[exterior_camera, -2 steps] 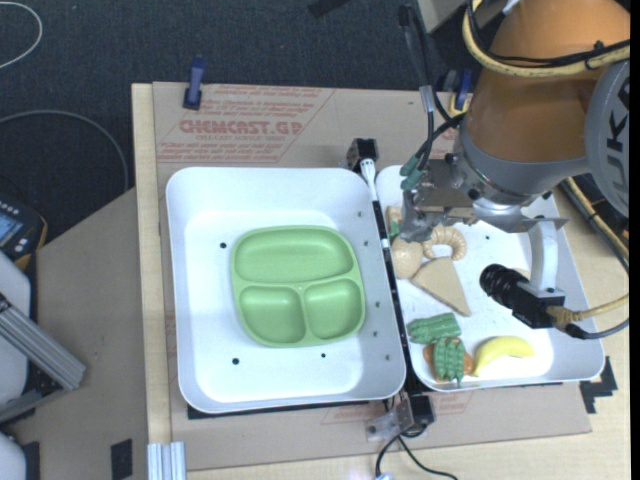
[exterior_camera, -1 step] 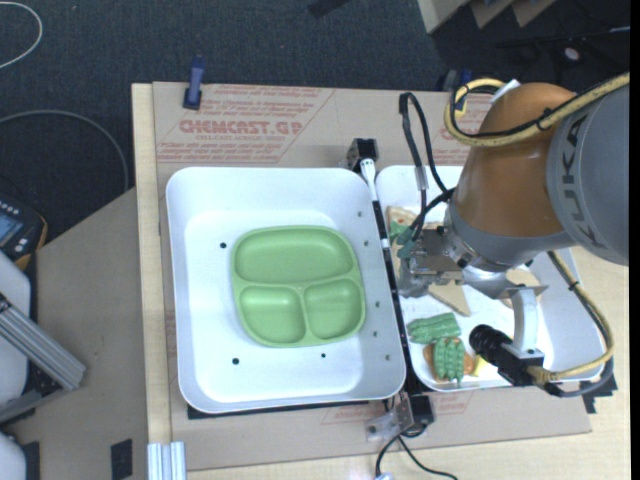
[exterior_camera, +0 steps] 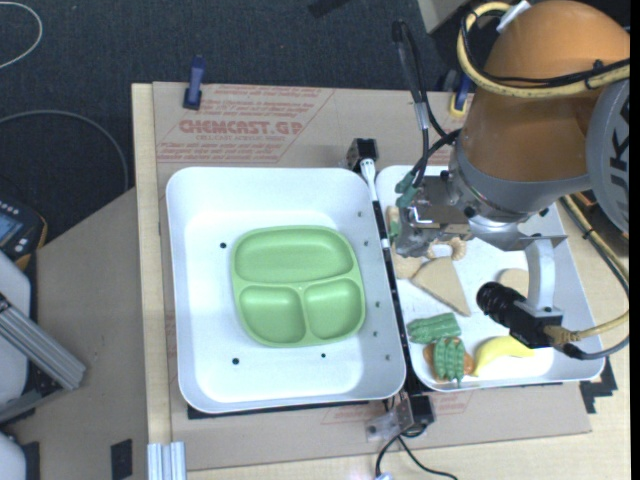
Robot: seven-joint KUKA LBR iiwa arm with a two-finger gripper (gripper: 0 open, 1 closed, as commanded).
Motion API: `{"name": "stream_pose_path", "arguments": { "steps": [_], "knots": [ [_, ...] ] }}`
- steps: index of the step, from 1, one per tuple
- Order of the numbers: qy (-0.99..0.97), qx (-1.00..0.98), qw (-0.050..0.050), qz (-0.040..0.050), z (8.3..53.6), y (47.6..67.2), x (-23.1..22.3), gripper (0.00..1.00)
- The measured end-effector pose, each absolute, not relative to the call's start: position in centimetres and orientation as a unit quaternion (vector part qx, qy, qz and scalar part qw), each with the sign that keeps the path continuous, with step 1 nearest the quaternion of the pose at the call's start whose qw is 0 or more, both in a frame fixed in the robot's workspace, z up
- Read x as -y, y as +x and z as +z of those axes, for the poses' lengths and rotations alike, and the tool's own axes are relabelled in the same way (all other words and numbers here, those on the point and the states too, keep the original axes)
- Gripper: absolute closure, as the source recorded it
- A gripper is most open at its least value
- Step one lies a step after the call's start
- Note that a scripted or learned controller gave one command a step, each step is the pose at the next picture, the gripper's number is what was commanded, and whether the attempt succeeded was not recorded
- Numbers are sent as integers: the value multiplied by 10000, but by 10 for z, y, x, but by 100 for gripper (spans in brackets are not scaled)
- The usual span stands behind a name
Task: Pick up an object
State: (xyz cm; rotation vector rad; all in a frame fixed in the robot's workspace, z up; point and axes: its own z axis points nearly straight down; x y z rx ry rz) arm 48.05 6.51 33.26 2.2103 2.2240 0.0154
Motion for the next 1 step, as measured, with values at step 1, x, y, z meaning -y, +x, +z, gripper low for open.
{"name": "stream_pose_path", "arguments": {
  "steps": [1],
  "knots": [
    [7096, -7046, -26, -47, 232, 494, -10, 100]
  ]
}}
